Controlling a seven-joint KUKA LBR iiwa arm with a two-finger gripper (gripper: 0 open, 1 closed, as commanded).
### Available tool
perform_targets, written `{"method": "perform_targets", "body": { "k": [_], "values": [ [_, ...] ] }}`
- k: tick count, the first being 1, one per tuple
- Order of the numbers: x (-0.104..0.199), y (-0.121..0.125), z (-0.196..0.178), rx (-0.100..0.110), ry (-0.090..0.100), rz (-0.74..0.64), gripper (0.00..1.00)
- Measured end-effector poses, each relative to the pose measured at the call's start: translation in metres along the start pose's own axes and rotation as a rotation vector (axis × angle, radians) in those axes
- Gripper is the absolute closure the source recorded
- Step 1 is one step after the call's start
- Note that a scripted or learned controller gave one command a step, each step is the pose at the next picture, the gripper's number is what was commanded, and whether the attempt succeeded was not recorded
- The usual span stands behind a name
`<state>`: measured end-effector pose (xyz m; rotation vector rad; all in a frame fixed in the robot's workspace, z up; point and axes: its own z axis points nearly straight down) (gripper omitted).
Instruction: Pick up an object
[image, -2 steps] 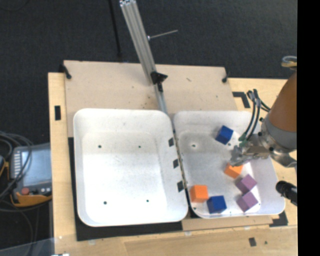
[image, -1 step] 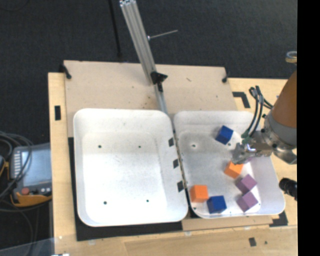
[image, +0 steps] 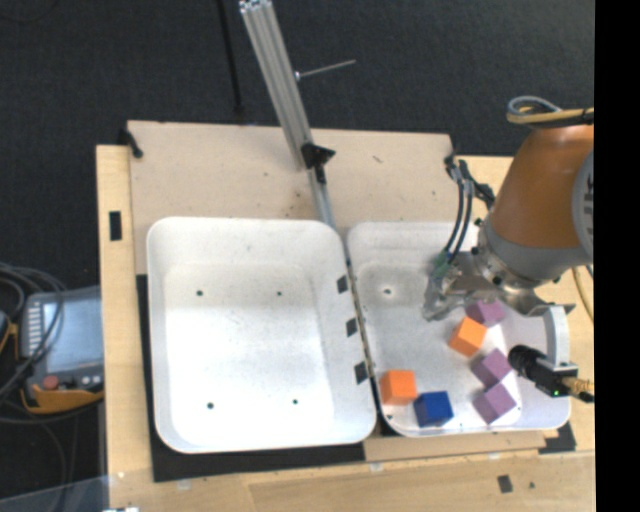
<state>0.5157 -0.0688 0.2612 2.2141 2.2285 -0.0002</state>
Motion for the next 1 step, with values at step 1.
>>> {"method": "perform_targets", "body": {
  "k": [1],
  "values": [
    [0.0448,0.0237,0.0143,-0.001,0.000,0.001,1.00]
  ]
}}
